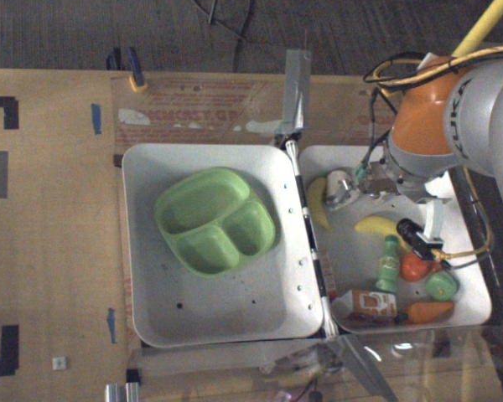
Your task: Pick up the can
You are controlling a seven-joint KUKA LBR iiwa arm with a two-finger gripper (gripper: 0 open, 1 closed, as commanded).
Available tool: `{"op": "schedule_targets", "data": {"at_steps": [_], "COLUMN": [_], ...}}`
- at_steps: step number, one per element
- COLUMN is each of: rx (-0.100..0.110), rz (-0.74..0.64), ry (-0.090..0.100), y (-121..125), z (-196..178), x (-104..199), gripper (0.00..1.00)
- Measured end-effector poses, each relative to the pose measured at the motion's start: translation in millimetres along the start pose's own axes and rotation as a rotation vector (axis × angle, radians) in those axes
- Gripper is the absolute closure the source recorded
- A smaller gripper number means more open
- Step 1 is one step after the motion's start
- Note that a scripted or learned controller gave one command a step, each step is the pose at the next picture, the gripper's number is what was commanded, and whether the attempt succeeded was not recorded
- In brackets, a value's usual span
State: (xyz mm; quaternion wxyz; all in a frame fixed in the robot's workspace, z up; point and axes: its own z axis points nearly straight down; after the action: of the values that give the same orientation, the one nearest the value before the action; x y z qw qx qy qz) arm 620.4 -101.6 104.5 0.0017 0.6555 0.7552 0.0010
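Can (pixel 371 304) lying on its side at the near edge of the right bin (pixel 478 304), touching a carrot (pixel 429 311) and just below a green bottle (pixel 388 266), well apart from the jaws up by a banana (pixel 318 203), opening impossible to tell.

Two white bins (pixel 151 308); one green divided plate (pixel 215 220); two bananas (pixel 318 203); one green bottle (pixel 388 264); one can (pixel 371 305); one carrot (pixel 429 311).
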Motion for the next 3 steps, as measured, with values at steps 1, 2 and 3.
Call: {"op": "schedule_targets", "data": {"at_steps": [1,2,3], "rx": [-0.001,-0.004,-0.014], "rz": [-0.159,-0.147,-0.146], "ry": [-0.001,-0.002,-0.005], "y": [26,38,41], "z": [-82,16,2], "x": [19,-9,-9], "gripper": [0.0,0.0,1.0]}}
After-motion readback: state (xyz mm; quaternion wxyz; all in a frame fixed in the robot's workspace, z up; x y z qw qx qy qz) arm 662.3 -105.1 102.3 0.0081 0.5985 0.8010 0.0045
